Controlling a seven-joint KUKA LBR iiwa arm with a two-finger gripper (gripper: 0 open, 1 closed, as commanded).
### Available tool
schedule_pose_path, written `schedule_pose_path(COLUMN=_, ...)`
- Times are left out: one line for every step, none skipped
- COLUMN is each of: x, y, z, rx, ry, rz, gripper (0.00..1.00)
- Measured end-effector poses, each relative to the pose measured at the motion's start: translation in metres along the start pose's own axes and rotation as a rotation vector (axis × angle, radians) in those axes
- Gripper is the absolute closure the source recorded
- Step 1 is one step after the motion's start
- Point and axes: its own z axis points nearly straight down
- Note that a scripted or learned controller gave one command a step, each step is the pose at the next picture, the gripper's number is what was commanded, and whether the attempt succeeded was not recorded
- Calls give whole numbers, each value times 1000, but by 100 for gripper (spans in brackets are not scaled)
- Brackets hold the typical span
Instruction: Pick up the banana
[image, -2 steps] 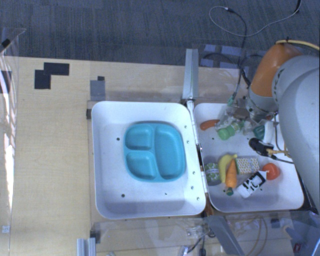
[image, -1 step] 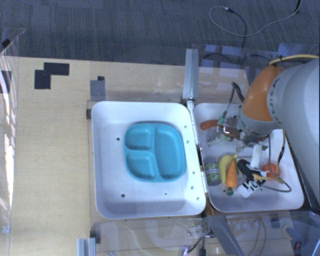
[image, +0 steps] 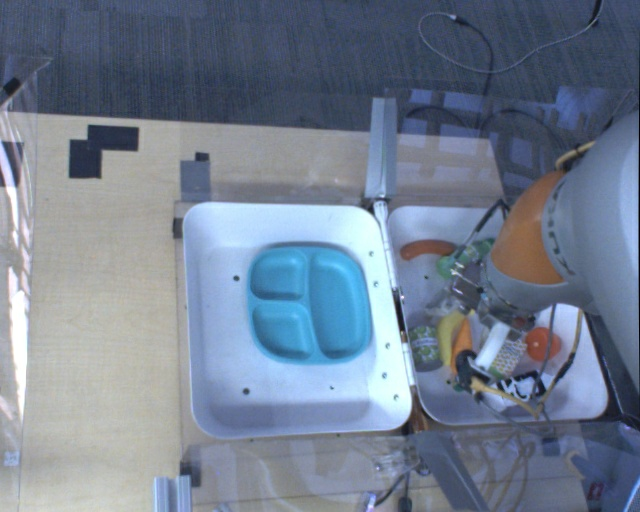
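The banana is a short yellow piece lying in the right bin, left of middle. It sits among other toy foods, with an orange carrot-like piece touching its right side. My gripper hangs low over the bin, just above and to the right of the banana, at the end of the grey arm with the orange band. The wrist and cables hide much of the gripper. I see nothing between the gripper and the banana that shows a hold.
The left bin holds a blue divided plate. In the right bin lie a red-orange sausage shape, a green item, a green-labelled item, a white box and a red tomato.
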Motion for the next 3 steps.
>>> schedule_pose_path(x=2, y=2, z=-11, rx=-4, ry=3, rz=-4, gripper=100)
schedule_pose_path(x=79, y=57, z=-96, rx=3, ry=-4, rz=-264, gripper=100)
schedule_pose_path(x=173, y=46, z=-94, rx=6, ry=-4, rz=-336, gripper=100)
